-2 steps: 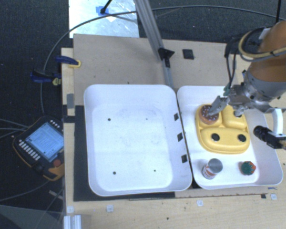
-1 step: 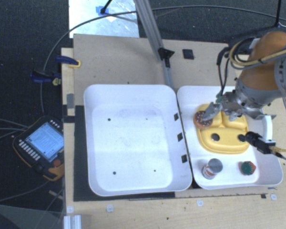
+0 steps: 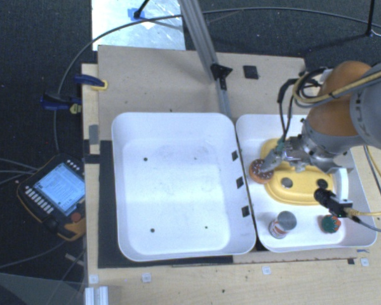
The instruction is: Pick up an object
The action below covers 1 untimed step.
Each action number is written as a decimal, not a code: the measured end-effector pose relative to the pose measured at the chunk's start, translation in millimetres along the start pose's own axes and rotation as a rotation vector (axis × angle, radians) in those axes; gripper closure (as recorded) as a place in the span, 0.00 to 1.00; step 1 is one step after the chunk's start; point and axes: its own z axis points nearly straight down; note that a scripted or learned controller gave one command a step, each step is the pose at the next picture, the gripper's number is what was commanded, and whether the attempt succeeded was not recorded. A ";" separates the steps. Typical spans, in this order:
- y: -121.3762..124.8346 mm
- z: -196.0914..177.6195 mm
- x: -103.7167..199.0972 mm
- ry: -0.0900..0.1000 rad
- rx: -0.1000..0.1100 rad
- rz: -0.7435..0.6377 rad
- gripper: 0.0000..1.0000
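The gripper (image 3: 274, 159) is seen low in the right bin (image 3: 250, 132), reaching in from the right beneath the grey arm (image 3: 374, 110) and its orange band (image 3: 343, 100). Whether anything is grasped cannot be told — the tip is small and partly hidden by the wrist and its cables. The tip lies over the left end of a yellow object (image 3: 298, 186), close to a round brown disc (image 3: 260, 170) that sits just beside the bin's left wall; contact with either cannot be confirmed.

The yellow object is spread across the middle of the right bin. Near the front rim two more things are found: a small silver can (image 3: 283, 223) toward the left and a small green-and-red item (image 3: 331, 223) toward the right, set apart from each other. A black cable connector (image 3: 327, 199) hangs over the yellow object's right end.

The right bin is crowded, with little open floor left — mostly a strip along its left wall toward the front. The left bin (image 3: 130, 189) lies directly beside it, their rims touching, and its floor offers wide open room. A handheld controller (image 3: 54, 192) lies off the bench to the left.
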 end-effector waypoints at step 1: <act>7.9 40.9 -3.5 -0.010 -0.028 0.000 0.00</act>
